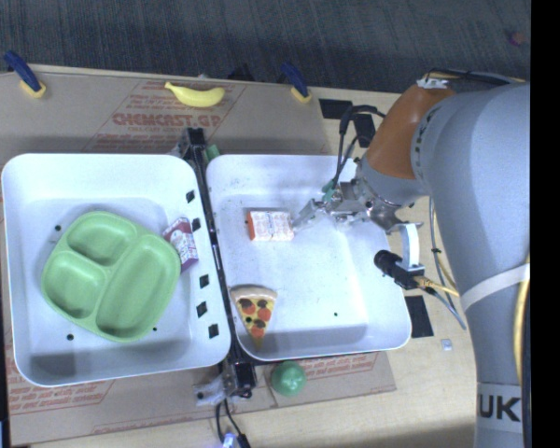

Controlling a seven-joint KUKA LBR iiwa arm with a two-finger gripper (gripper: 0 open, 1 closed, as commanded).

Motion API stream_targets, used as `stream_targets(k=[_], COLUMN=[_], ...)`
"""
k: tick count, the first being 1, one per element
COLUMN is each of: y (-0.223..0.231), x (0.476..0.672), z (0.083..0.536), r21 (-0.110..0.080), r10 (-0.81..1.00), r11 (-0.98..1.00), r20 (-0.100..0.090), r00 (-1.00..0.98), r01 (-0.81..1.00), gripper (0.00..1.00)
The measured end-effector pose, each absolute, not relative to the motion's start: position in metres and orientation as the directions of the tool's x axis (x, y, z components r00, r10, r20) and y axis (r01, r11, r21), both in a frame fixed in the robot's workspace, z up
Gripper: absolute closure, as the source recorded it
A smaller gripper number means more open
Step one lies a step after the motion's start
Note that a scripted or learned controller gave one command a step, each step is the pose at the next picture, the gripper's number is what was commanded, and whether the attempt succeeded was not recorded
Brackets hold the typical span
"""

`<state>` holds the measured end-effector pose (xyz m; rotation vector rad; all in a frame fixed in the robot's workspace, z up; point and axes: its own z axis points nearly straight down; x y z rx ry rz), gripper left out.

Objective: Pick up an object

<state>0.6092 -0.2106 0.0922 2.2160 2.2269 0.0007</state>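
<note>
Small packet (269, 225), orange at one end and pale at the other, lies flat on the floor of the right bin (355, 329), upper-middle. Hand (310, 213) sits just beside its right end, low over the bin floor, fingertips pointed at it. Cannot tell whether the hand is open or closed, nor whether it touches the packet; nothing visibly gripped. Likely lined up for a grasp from the side.

Toy pizza slice (255, 309) near the same bin's lower-left corner, well apart. Left bin (28, 185) holds a green divided plate (110, 274) with a small wrapper (181, 241) against its right edge. On the worktop: banana (195, 93) above the bins, green ball (287, 378) below.
</note>
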Motion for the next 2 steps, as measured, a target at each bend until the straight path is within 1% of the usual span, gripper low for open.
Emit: stream_targets(k=[1, 2], y=[-0.210, -0.211], x=[0.610, 0.559], z=[0.102, 0.194], r21=[0.000, 0.001], r10=[1.000, 1.000], r11=[0.010, 0.004], r20=[0.000, 0.000], r00=[-0.010, -0.004], r01=[1.000, 1.000], gripper=[1.00, 1.00])
